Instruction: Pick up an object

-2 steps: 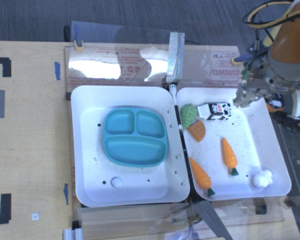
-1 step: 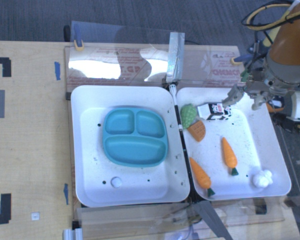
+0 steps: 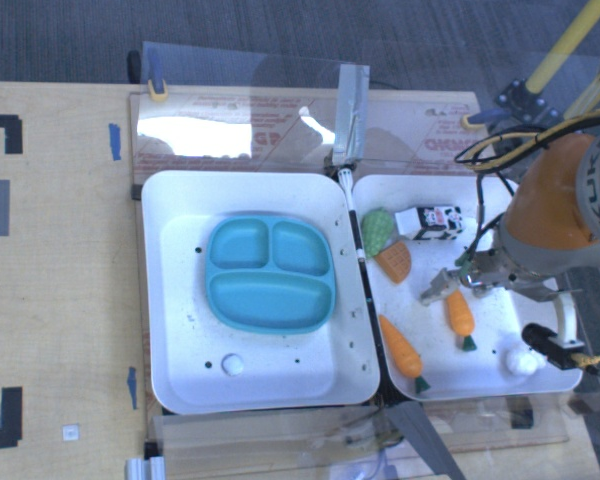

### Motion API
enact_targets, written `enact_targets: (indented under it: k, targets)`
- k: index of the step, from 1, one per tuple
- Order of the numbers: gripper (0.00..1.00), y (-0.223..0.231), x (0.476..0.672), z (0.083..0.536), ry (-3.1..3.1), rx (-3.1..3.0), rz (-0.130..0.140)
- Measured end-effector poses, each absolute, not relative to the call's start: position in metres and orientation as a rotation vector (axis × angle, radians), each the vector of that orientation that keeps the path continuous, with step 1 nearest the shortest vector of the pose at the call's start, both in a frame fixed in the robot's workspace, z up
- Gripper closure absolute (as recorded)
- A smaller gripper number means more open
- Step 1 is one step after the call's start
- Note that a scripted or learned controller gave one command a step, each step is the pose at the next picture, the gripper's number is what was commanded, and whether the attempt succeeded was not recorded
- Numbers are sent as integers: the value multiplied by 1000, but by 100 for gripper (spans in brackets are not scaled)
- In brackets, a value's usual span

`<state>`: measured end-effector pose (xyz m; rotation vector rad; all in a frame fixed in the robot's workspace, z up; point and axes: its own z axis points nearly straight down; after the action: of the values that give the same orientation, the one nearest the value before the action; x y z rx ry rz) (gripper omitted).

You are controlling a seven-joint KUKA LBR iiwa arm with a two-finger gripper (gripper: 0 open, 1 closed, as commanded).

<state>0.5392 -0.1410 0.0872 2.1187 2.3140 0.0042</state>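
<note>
Jaw state: my gripper [image 3: 442, 286] has its two fingers spread apart, tips pointing toward the middle of the right bin [image 3: 500, 368], and nothing sits between them. The tips hang over bare white floor, close to the upper end of the orange carrot [image 3: 461, 314] that lies just to their right; contact with it cannot be confirmed.

Arm pose: my arm [image 3: 555, 208] enters over the right bin's right edge, the orange band above the wrist standing over the bin's upper right area, the wrist angled down and leftward to the gripper.

Legible markings: red printing runs along the clear panel [image 3: 280, 118] behind the bins, too faint to read. The small black-and-white carton [image 3: 432, 220] carries a cow-patch pattern; no text can be made out.

Contents, right bin: the carton lies near the far edge; a green leafy piece [image 3: 378, 228] and an orange-brown piece [image 3: 394, 261] sit beside the left wall; a second carrot [image 3: 401, 349] lies along the left wall near the near corner; a white object [image 3: 523, 361] rests near the right near corner.

Contents, left bin [image 3: 170, 298]: a blue divided plate [image 3: 271, 272] at the centre, and a small white disc [image 3: 232, 365] near the near edge.
</note>
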Motion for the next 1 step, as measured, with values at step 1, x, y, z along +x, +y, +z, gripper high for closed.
enact_targets:
  k: [1]
  targets:
    - [100, -141, 541, 99, 2308, 2117, 10]
